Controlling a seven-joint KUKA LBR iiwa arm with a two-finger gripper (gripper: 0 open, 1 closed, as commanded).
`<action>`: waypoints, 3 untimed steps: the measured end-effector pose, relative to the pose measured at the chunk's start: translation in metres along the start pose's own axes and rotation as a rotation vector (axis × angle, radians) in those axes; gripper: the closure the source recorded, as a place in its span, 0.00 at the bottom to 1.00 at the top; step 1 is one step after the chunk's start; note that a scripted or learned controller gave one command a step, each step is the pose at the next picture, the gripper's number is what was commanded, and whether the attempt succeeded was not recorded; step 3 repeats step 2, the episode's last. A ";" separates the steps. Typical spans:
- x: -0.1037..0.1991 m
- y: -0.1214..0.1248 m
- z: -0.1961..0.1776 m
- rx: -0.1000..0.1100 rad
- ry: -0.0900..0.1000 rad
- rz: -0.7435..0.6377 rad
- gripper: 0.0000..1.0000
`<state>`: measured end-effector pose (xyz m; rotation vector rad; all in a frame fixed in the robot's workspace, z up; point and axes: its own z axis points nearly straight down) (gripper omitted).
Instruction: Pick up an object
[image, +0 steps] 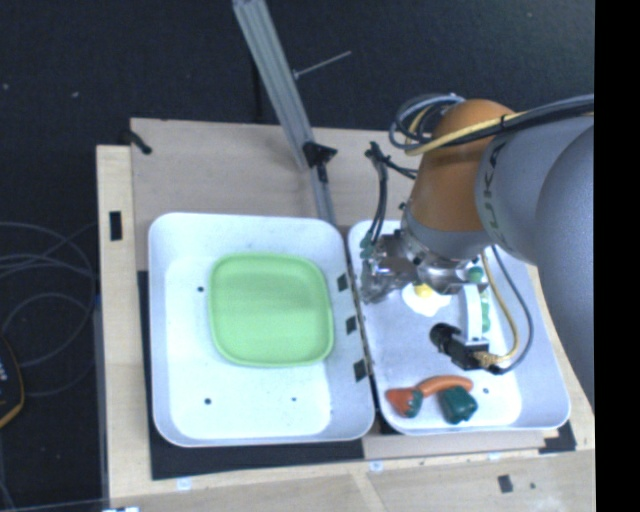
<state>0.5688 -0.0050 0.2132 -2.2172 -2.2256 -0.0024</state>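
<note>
Gripper (385, 268) position: low over the right bin (535, 405), at its far left corner, close to the divider between the bins. Its opening cannot be judged, since the wrist housing covers it.

Left bin (180, 330): a green plate (270, 308) lies flat at the centre.

Right bin: a yellow-and-white item (422, 295) lies partly under the wrist, close to the tool. An orange carrot-shaped toy (425, 390) and a teal block (458, 404) lie along the near edge, well apart from the tool.

Assessment: nothing is visibly lifted. The pick remains outstanding; closing and raising are left.
</note>
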 end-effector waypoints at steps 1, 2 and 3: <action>0.046 0.015 0.002 0.001 0.000 0.000 1.00; 0.089 0.034 -0.018 -0.001 0.000 0.001 1.00; 0.089 0.034 -0.018 -0.001 0.000 0.001 1.00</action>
